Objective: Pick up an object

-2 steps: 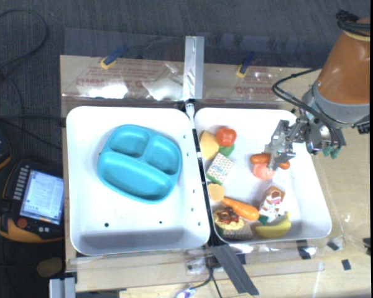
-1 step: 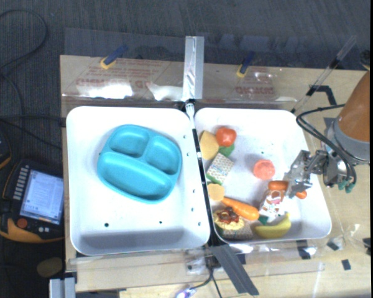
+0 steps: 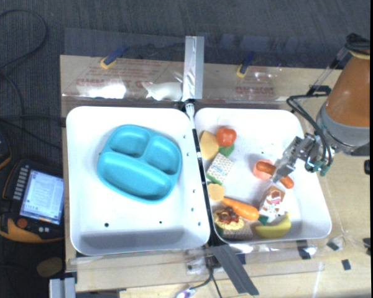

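Partly hiding an orange sausage (image 3: pixel 265 167), the gripper (image 3: pixel 282 169) has a grip I cannot tell.

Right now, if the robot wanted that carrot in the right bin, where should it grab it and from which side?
Probably at the carrot's middle, coming straight down from above. It lies flat and long, slanting across the bin, so the gripper would best close across its narrow width. The end nearer the bin's front rests against the pizza toy and the carton crowds its other end, so the middle looks easiest to reach.
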